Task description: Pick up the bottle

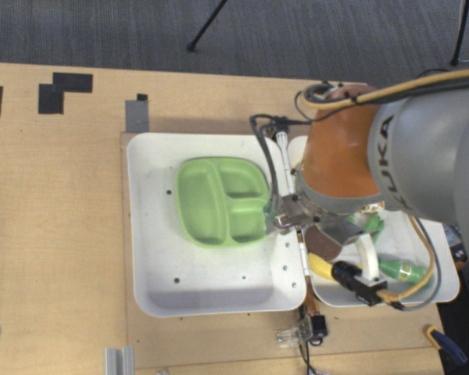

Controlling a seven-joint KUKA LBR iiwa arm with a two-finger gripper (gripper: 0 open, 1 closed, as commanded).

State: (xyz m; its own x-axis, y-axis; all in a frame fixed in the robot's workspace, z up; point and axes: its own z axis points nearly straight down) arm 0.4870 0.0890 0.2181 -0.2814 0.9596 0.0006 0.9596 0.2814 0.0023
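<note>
A green translucent bottle lies on its side near the front of the right bin. The arm's orange-banded wrist hangs over that bin and covers most of it. My gripper reaches down under the wrist, to the left of the bottle, and the arm largely hides it. Nothing can be seen held.
A green divided plate lies in the left bin. Beside the bottle in the right bin are a white piece, a yellow object and a black one. Cables run along the divider between the bins.
</note>
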